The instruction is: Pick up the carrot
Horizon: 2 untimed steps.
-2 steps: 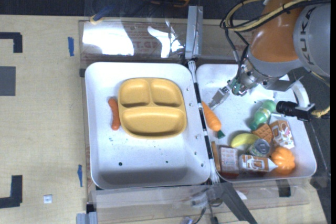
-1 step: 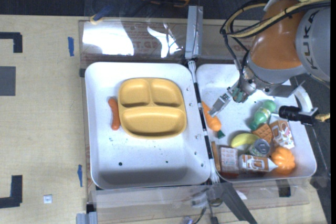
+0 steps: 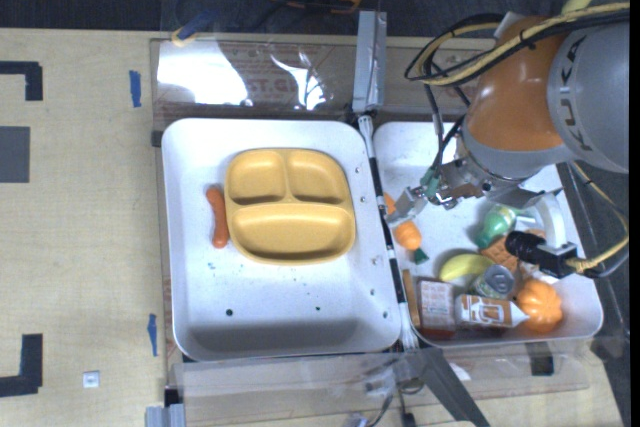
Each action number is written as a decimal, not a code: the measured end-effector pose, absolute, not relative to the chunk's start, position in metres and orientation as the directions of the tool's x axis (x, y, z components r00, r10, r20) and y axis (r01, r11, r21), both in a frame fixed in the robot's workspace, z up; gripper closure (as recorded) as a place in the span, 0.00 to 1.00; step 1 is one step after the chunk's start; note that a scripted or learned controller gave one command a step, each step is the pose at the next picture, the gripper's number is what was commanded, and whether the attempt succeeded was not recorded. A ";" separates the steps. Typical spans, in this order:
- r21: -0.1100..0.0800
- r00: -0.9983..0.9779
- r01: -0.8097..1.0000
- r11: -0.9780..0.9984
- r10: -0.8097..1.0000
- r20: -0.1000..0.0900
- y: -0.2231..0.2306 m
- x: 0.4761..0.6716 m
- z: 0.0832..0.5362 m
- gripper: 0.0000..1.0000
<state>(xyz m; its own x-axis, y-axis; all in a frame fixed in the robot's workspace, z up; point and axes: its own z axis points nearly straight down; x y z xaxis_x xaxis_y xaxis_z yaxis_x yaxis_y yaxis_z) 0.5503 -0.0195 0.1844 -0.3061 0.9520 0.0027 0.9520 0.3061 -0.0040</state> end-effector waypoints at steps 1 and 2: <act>-0.003 -0.471 0.882 0.471 0.882 0.003 -0.054 0.522 0.184 0.00; 0.003 -0.577 0.817 0.577 0.817 -0.002 -0.031 0.534 0.185 0.00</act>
